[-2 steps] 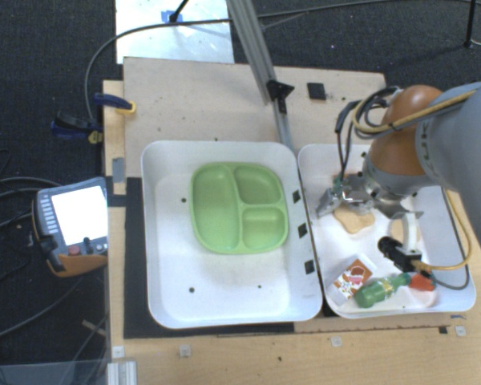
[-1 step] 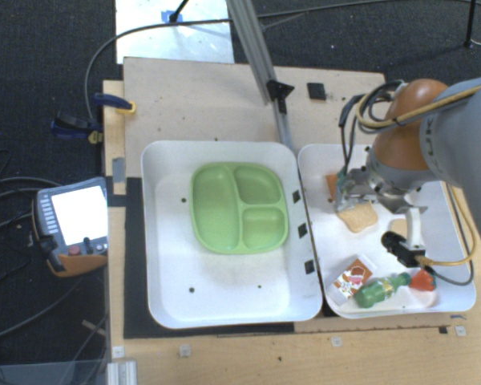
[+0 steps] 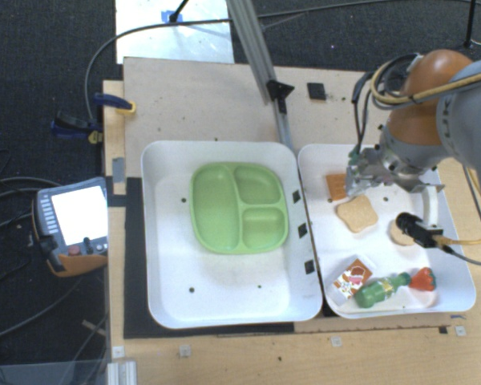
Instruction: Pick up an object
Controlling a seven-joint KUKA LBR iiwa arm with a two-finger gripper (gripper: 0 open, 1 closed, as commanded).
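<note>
Gripper low in right bin, center-right of frame, just above toast – can't tell its state – toast looks like light, stiff toy food, thin and flat, so pinch across opposite edges.

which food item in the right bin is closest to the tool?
The small orange-brown square cracker, right beside the tool at the bin's upper left. The tan bread slice lies just below; the other items sit lower.
</note>
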